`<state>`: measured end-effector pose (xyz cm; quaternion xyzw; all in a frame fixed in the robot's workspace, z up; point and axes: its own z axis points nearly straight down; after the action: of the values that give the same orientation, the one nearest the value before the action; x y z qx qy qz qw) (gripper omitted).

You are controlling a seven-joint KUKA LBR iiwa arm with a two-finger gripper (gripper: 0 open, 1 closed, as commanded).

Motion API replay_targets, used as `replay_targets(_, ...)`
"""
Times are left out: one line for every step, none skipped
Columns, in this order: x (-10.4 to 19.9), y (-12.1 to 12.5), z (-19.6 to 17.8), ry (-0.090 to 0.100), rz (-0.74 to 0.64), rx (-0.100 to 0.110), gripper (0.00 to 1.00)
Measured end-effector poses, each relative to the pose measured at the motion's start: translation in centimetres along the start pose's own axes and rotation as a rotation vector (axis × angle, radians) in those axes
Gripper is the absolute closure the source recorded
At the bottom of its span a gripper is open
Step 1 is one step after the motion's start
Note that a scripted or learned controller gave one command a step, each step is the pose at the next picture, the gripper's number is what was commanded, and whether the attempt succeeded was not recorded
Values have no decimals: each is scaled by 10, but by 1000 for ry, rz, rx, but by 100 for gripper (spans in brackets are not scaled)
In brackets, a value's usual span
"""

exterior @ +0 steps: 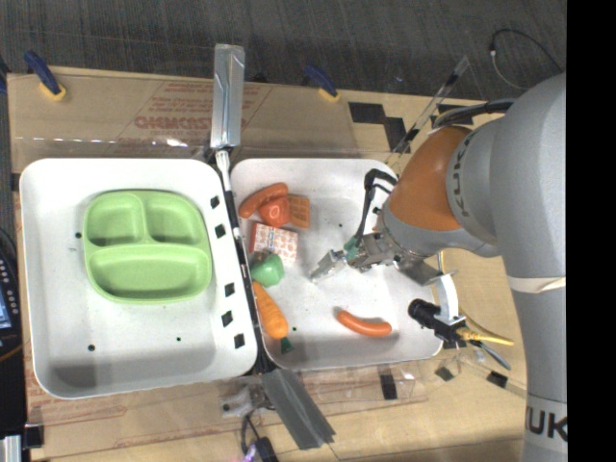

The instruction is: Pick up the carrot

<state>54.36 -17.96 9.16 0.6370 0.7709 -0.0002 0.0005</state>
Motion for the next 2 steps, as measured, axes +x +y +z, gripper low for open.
replay_targets(19, 41, -46, 2, 279, 3, 0)
replay_targets(-26, 111, -51, 0, 70, 0, 0)
